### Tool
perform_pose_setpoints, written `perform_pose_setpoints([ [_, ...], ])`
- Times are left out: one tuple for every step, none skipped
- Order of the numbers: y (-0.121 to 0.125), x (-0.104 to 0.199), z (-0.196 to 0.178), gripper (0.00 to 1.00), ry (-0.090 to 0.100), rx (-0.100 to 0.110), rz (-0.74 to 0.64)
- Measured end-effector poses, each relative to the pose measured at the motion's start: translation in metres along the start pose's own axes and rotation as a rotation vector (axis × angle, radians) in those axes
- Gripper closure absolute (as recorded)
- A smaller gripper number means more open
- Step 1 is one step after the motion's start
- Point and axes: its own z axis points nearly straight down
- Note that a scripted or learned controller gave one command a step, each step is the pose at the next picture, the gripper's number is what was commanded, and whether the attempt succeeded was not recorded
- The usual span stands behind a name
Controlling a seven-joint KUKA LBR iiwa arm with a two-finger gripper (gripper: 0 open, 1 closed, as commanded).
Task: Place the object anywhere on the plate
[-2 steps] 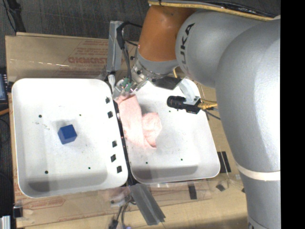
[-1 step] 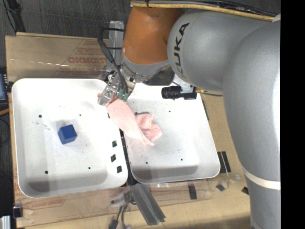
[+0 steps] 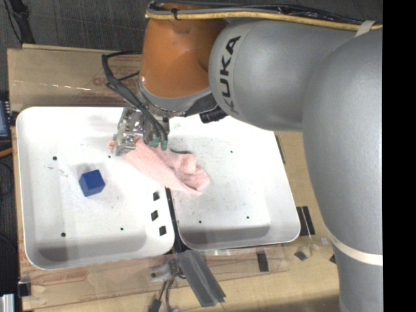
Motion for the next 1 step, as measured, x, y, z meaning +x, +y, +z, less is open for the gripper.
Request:
perform_pose_setpoints([
  [0.0001,-0.0001,-0.0004,0.0,-0.001,0.0,0.0],
])
